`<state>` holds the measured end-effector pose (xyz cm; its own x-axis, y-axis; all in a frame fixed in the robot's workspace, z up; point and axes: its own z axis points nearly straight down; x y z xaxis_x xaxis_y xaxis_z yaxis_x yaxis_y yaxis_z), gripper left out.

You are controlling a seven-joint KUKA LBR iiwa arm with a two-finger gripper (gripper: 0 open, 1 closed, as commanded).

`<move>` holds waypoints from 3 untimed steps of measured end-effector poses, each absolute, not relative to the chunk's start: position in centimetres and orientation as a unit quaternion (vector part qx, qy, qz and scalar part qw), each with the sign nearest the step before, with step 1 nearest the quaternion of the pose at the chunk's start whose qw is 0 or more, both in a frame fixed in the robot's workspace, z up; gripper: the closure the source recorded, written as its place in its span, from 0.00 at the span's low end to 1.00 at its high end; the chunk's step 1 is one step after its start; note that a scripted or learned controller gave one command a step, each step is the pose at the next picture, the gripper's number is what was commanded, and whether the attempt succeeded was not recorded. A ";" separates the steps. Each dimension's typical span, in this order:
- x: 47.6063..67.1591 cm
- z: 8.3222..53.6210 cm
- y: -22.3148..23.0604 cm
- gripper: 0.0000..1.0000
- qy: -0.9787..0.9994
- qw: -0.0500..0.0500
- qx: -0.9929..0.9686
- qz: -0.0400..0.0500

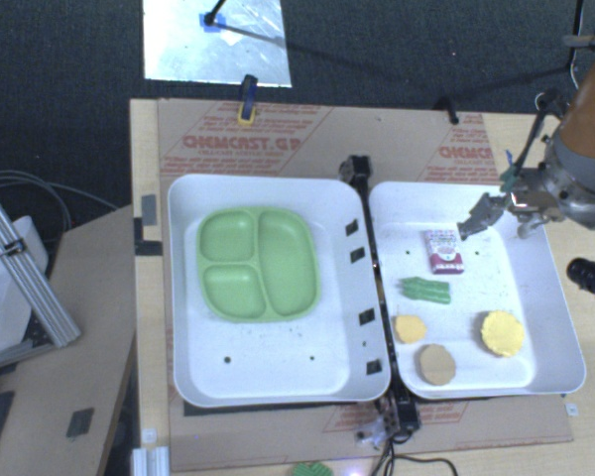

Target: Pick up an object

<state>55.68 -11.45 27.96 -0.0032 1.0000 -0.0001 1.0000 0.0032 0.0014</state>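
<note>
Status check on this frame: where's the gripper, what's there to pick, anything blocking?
Gripper open, over the right bin's far side, holding nothing. Nearest pick: pink packet, just left of it. Green pod and three yellow and tan pieces lie nearer. Nothing blocking.

A: Cam setup?
B: Single fixed cam, mounted above the tabletop [307, 132], looking down at a slant. Mid-range (both bins fit in frame with margin).
A: Orientation?
B: Left bin [193, 365] and right bin [560, 350] sit side by side across the frame. Arm [585, 132] enters from the view's right edge.
</note>
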 end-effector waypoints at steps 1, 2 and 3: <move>57.3 16.1 -13.4 0.00 0.707 -0.003 0.707 -0.003; 64.0 8.3 -16.7 0.00 0.708 0.002 0.706 0.002; 58.1 8.4 -13.4 0.00 0.707 -0.002 0.707 -0.001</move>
